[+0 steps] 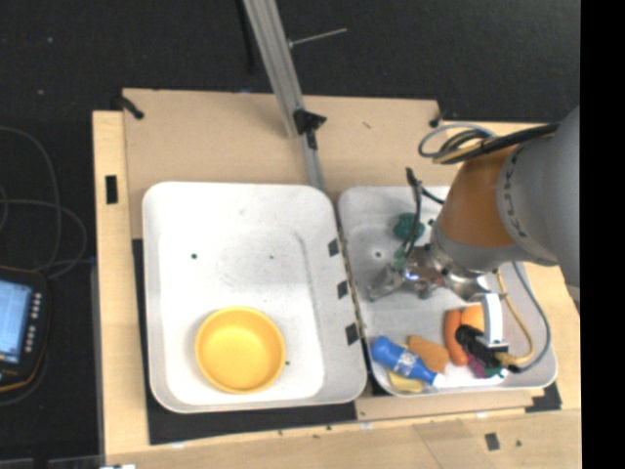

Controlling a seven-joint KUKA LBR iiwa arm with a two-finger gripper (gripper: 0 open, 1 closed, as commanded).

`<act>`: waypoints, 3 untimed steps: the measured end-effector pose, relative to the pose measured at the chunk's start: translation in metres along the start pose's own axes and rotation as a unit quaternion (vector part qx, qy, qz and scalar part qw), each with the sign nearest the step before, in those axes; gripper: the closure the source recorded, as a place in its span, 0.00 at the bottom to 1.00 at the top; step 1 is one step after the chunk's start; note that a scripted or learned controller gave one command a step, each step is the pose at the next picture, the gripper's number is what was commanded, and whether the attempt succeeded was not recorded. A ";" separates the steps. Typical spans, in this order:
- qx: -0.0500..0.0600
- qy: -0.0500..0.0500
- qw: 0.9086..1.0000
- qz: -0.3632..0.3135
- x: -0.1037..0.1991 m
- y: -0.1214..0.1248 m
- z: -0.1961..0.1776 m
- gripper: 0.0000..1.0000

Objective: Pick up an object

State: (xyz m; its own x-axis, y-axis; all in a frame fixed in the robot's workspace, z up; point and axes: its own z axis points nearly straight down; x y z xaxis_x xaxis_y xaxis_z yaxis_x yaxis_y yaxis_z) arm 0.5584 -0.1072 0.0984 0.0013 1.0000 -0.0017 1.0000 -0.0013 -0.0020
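The grey arm (542, 198), with its orange band (471, 208), rises closest to the lens and leans in from the right over the right bin (363, 213). Its pincer (393, 278) hangs low over the middle of that bin, near the left wall. Whether it is spread or pressed together cannot be told from here, and nothing can be seen pinched in it.

There are two white bins side by side on the tabletop (215, 145). The left bin (234, 233) holds a single thing, one yellow bowl (240, 349), upright in its near corner, well apart from the pincer.

The right bin holds the things available for picking. One blue object (394, 353) with a yellow patch lies along the near wall. One orange piece (428, 350) lies just beside it, and a second orange piece (461, 322) lies further right, partly hidden by the wrist. One small dark red thing (479, 367) sits near the near right corner, too small to name. One green item (406, 228) sits toward the far side, just beyond the pincer and beside the arm.

One metal rail (278, 66) slants up from the gap between the bins. One screened device (18, 325) lies off the tabletop at the left.
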 end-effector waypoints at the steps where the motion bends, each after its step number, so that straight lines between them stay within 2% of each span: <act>1: -0.003 0.001 1.000 0.002 -0.001 0.002 -0.013 1.00; 3: -0.005 0.000 1.000 -0.002 -0.008 0.001 -0.130 1.00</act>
State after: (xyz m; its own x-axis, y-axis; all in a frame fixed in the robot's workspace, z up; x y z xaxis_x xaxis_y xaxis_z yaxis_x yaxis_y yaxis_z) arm 0.5597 -0.1151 0.2285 -0.0027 1.0000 -0.0019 1.0000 0.0028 0.0083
